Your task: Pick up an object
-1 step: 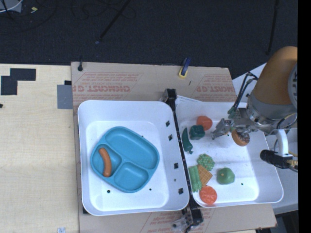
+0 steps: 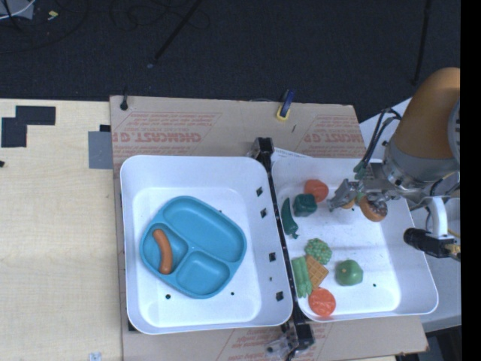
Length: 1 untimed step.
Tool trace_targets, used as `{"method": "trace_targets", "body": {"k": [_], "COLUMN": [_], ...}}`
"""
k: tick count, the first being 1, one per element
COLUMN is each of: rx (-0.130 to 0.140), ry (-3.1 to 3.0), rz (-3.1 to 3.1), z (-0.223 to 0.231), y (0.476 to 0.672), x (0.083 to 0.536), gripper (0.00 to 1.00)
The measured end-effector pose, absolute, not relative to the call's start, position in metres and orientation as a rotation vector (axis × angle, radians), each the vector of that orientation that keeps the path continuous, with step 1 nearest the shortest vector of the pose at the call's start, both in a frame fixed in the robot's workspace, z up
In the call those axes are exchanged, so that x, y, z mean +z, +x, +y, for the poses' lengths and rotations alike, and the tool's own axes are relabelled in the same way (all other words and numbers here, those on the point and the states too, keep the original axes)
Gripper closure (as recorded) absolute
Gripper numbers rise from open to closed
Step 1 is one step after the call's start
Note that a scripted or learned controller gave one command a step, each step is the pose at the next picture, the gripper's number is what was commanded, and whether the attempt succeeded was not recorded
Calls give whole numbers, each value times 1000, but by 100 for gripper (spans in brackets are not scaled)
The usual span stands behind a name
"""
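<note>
the right bin point(image 2: 409, 295) holds a scatter of toy food, the left bin point(image 2: 143, 292) a blue divided plate point(image 2: 203, 239) with a sausage point(image 2: 162, 250) in one compartment. the arm point(image 2: 428, 126) reaches in over the right bin's far right side. its gripper point(image 2: 359, 199) hangs low there — the fingers look pinched on a small brown-orange piece point(image 2: 373, 208), though the grip is blurry. near it lie a tomato point(image 2: 316, 190), a dark green piece point(image 2: 304, 204), broccoli point(image 2: 318, 250) and a green pepper point(image 2: 348, 272).

arm point(image 2: 432, 126) cut off (right edge), claw point(image 2: 361, 198) blurred
</note>
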State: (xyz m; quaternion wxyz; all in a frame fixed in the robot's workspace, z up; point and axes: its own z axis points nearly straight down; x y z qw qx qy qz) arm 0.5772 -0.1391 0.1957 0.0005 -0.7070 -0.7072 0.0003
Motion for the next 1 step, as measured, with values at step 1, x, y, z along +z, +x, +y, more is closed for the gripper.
{"method": "trace_targets", "body": {"k": [1], "rx": [6], "ry": [-2216], "rz": [-2218], "z": [-138], "y": [574], "x": [152], "gripper": [0]}}
